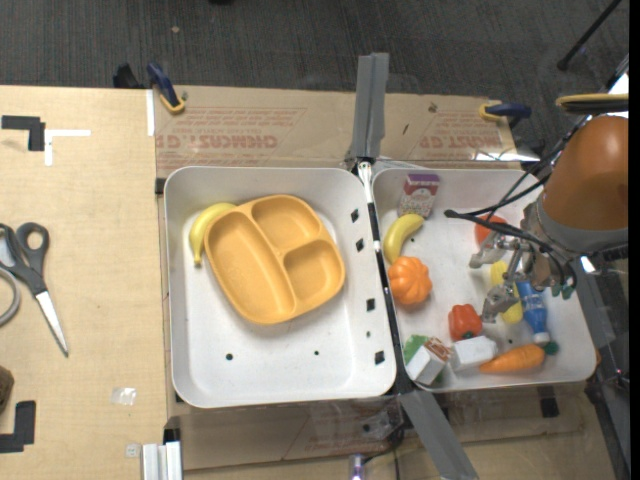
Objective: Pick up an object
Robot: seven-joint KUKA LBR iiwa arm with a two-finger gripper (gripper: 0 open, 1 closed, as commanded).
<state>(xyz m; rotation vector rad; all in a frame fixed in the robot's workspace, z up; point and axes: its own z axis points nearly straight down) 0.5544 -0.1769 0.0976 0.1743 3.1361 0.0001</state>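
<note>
- Gripper (507, 280) low over right bin (560, 183), amid toys (blue bottle (534, 309) beside); finger state: cannot tell.
- Left bin (190, 368): yellow divided plate (272, 258).

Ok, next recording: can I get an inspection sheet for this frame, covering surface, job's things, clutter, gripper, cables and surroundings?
Surface: wooden bench bearing two white bins, the left bin and the right bin, with cardboard behind them.
Job's things: right bin holds a banana, small orange pumpkin, carrot, purple-topped carton and other small toys.
Clutter: left bin holds a yellow divided plate with a second banana at its edge; scissors on the bench.
Gripper: gripper low over the right bin's toys; finger state unclear, nothing seen held.
Cables: black cables at the wrist.
Surroundings: dark carpet; blue clamps.
</note>
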